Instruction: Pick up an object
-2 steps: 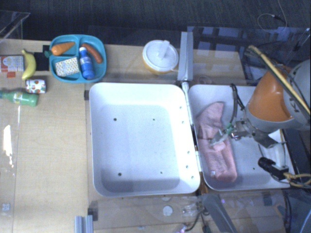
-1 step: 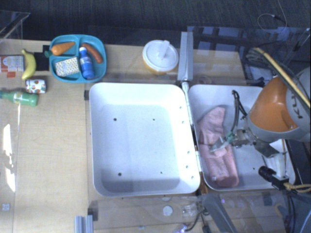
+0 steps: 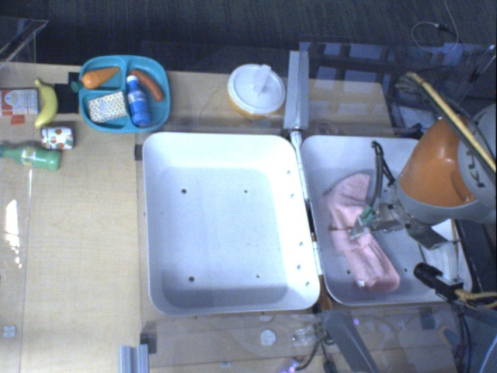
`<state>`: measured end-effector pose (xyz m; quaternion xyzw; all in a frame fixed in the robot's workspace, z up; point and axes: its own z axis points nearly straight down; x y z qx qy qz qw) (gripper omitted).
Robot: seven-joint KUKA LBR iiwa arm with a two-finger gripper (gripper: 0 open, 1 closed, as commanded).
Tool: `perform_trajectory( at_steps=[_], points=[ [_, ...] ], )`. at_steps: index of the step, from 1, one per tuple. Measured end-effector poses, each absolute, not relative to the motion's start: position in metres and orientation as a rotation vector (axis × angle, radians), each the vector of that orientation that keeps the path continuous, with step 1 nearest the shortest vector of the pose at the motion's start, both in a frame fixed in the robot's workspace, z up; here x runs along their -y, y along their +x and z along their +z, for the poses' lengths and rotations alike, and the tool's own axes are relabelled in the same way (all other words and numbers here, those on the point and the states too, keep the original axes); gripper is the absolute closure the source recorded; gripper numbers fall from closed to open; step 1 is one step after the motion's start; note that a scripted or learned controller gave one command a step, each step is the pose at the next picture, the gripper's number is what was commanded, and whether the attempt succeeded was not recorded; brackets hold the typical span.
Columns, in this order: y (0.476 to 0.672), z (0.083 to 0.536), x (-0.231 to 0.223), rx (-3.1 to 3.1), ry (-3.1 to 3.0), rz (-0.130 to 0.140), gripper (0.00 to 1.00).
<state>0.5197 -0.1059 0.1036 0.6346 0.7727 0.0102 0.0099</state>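
Note:
A pink cloth (image 3: 359, 235) lies crumpled along the left half of the right bin (image 3: 342, 155), running from its middle toward the front wall. My gripper (image 3: 365, 225) is low over the middle of the cloth, pointing left and seemingly touching the fabric. The grey arm with its orange band (image 3: 435, 173) reaches in from the right and covers the right part of that bin.
The left bin (image 3: 221, 220) stands beside it, the two bins' walls meeting at a divider (image 3: 307, 208). Behind the bins are a white lidded cup (image 3: 256, 89) and a blue tray (image 3: 124, 93) of toy food. A banana (image 3: 46, 103), a can (image 3: 57, 137) and a green bottle (image 3: 33, 157) lie far left.

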Motion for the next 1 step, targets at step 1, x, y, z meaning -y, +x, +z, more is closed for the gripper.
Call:
perform_trajectory(
  at_steps=[1],
  points=[
    [0.5566,0.1834,0.0640,-2.382,2.047,0.001,1.00]
  ],
)
